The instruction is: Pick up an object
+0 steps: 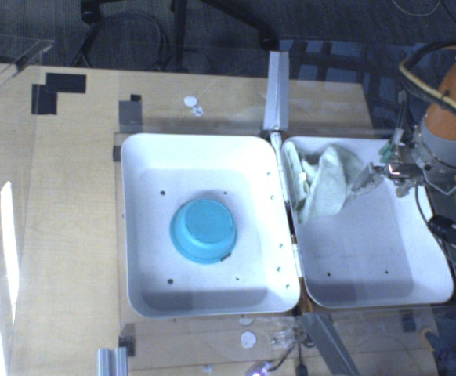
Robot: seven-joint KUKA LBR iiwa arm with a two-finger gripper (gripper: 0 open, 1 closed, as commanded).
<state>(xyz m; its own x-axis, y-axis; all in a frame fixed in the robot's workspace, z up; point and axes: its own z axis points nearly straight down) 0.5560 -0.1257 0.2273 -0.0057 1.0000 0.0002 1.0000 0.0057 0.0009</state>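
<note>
1. Gripper low over right bin, near its upper right part; fingers' state: cannot tell, too blurred and small.
2. Gripper tip touching or just at the right edge of a white cloth; whether the cloth is between the fingers cannot be told.
3. Arm enters from the right, orange band above the wrist, cables looped over it, wrist angled down-left toward the cloth.
4. Cloth crumpled in the right bin's upper left corner, against the wall shared with the left bin.
5. Blue bowl upside down near the left bin's centre, well apart from the gripper.
6. Both bins side by side on the wooden table.
</note>
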